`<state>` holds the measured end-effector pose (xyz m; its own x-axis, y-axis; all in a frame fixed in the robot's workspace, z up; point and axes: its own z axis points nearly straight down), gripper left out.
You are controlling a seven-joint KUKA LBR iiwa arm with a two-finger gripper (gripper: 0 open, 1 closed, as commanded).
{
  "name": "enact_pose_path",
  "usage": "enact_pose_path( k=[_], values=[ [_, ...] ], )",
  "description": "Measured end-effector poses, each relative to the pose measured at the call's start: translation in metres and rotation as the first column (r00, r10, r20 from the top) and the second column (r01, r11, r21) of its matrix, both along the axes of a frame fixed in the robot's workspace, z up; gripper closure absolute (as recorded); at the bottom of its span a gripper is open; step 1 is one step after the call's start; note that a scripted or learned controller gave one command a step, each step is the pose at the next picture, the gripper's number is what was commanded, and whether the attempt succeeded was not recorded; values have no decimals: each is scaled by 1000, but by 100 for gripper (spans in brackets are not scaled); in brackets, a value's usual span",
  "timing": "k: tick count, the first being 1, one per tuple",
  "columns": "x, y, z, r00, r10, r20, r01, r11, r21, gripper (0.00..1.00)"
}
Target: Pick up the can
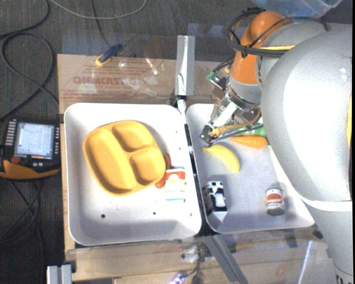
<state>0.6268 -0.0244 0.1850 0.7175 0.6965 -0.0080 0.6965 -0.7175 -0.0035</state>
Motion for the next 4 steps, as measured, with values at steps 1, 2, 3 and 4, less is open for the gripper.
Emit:
enact_pose_path(
  k=[1, 2, 3, 4],
  values=[
    [20, 44, -5, 930, -367, 3, 367, 930, -4, 100],
    [20, 83, -5, 841, -541, 2, 541, 841, -1, 100],
    [28, 172, 8, 857, -516, 3, 516, 857, -2, 100],
    [-38, 106, 36, 842, -540, 5, 540, 842, -6, 100]
  ],
)
